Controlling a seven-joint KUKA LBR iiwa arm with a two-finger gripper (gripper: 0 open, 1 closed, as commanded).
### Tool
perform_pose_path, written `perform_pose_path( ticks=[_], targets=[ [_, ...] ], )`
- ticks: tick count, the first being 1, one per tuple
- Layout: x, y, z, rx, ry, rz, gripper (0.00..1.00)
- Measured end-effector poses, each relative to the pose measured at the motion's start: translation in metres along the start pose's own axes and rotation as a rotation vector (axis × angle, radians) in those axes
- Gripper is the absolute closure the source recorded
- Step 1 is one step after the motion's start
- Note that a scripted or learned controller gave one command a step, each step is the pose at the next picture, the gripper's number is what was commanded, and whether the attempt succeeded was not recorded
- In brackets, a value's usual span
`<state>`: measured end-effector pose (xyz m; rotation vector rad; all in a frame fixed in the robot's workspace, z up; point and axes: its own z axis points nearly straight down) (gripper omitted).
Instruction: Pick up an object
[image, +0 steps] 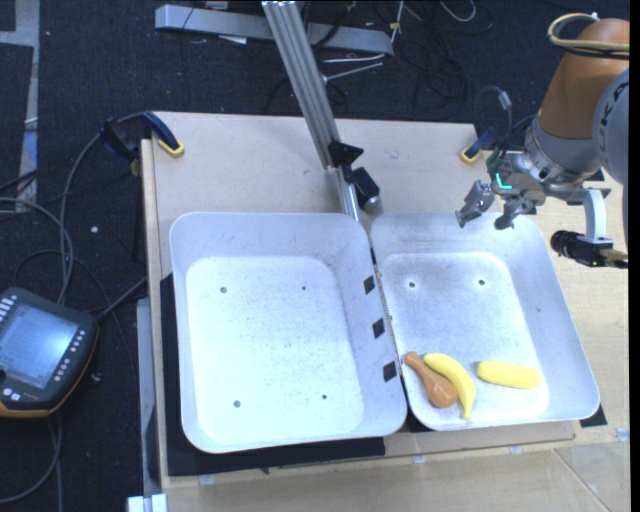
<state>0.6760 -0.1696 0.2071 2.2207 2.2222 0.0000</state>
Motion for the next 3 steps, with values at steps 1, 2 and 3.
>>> perform_pose_path(
  ticks=[1, 2, 3],
  targets=[
    [0.0, 0.0, 0.0, 0.0, 0.0, 0.0, 0.0],
    [0.002, -0.008, 0.06, 0.005, 0.001, 0.0, 0.0],
    [0.003, -0.009, 0.113, 0.005, 0.001, 0.0, 0.0]
  ],
)
